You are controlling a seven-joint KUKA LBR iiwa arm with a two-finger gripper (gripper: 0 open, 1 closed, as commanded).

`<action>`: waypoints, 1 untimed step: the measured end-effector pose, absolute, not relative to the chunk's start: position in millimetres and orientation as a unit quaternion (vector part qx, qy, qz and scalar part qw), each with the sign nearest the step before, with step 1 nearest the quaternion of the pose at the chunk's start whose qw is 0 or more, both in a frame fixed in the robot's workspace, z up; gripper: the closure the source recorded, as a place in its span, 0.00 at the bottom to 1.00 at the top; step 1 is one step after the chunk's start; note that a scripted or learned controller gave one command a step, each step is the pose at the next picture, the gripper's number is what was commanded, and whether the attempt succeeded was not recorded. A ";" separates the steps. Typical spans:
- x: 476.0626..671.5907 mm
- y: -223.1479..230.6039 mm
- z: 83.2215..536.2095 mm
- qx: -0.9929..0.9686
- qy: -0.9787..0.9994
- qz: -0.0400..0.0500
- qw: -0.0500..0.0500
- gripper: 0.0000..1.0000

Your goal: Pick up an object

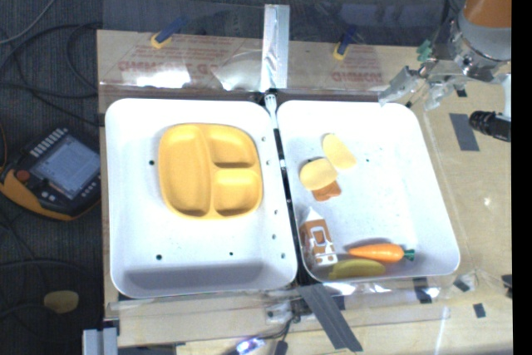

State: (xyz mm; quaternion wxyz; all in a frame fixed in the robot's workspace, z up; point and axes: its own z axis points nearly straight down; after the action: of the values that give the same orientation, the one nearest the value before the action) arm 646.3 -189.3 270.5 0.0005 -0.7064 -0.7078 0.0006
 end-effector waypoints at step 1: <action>631.9 -106.1 147.4 -0.630 -0.776 0.001 0.001 0.00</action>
State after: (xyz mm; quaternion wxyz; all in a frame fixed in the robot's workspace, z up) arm 631.9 -106.1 147.4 0.0007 -0.6304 -0.7763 0.0005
